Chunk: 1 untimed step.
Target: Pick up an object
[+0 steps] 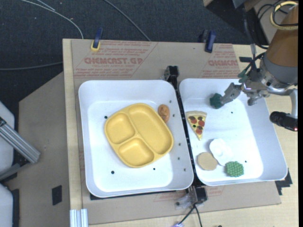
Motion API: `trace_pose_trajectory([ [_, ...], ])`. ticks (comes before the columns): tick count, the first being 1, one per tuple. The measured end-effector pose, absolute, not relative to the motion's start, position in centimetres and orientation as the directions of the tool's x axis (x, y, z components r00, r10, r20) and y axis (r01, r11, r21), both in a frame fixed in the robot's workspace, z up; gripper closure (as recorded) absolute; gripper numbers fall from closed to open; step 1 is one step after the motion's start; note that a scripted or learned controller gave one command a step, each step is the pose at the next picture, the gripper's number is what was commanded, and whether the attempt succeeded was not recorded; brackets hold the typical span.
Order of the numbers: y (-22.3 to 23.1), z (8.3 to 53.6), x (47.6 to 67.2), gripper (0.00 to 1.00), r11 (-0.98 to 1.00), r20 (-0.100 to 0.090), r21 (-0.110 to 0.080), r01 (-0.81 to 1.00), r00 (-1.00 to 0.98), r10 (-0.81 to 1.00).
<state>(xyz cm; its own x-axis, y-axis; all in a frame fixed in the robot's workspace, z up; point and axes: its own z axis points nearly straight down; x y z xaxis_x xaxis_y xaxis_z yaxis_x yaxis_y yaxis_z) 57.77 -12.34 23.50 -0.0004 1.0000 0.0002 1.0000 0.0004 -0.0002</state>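
My gripper [238, 97] hangs over the far part of the right bin [265, 141], its two fingers spread apart and nothing between them. A small dark green object [216, 100] lies on the bin floor just left of the left fingertip [228, 95], touching or nearly touching it. In the same bin lie a pizza slice [197, 122], a white round piece [220, 149], a tan cookie [207, 161] and a green broccoli piece [234, 169]. The left bin [90, 126] holds a yellow divided plate [138, 134] and a small brown piece [164, 111] by its right wall.
The two bins sit side by side on a cardboard sheet [142, 56], joined by a black divider [182, 122]. Blue clamps [97, 38] [209, 40] hold the sheet's far edge. The arm's grey wrist [284, 65] rises at the right.
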Motion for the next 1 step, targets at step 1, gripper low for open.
trace_pose_trajectory([
  [1,-12.64,17.22,57.96,0.0,-0.001,0.002,-0.007,1.0,0.001,1.0],
])
